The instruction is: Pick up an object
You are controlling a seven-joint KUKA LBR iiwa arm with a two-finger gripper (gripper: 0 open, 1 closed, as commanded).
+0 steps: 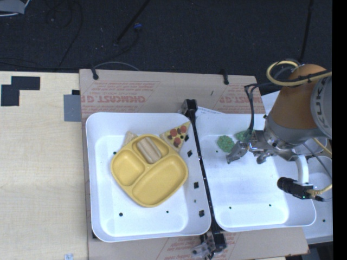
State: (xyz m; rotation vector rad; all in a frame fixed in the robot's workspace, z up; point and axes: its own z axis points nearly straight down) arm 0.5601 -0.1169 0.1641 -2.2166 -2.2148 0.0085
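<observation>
Over the upper part of the right bin (246, 196) hangs my gripper (241, 151), at the end of the grey arm with its orange band (295, 104). A small green leafy object (225, 142) lies on the bin floor just left of the gripper, close to it. A second green piece (242, 136) sits right above the gripper, partly covered by it. In the left bin (103, 199) rests a yellow divided plate (157, 183) with a tan bread-like piece (148, 148) in its upper compartment. A toy pizza slice (178, 135) lies at the plate's upper right.
A black divider (198, 167) runs between the two bins. Cables and a black connector (293, 187) hang from the wrist over the right bin's right side. Cardboard (141, 93) lies under the bins, and a pale wooden bench (38, 167) stretches to the left.
</observation>
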